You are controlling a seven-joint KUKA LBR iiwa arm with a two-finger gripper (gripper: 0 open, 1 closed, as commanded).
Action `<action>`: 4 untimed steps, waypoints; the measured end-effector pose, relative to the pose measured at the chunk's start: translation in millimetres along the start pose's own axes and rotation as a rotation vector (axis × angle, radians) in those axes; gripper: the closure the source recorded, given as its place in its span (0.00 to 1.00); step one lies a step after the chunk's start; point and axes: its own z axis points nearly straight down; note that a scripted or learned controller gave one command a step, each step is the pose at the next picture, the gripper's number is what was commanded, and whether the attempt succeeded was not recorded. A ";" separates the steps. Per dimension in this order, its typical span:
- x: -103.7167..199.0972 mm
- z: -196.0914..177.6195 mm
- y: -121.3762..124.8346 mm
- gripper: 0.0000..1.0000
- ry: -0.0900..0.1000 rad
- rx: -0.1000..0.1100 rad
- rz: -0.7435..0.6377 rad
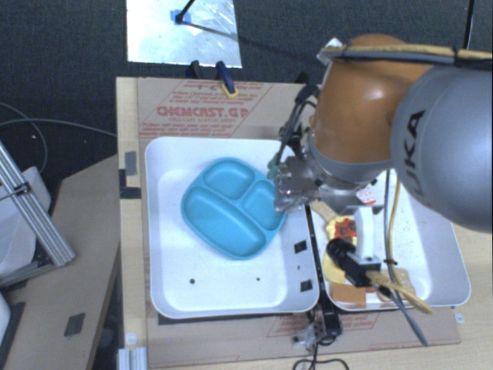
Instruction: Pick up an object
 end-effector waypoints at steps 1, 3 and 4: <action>-60.4 47.2 51.8 1.00 -0.005 0.006 0.015; -35.5 51.9 24.3 1.00 -0.005 0.009 0.015; 59.9 90.5 -2.6 1.00 -0.002 0.012 0.002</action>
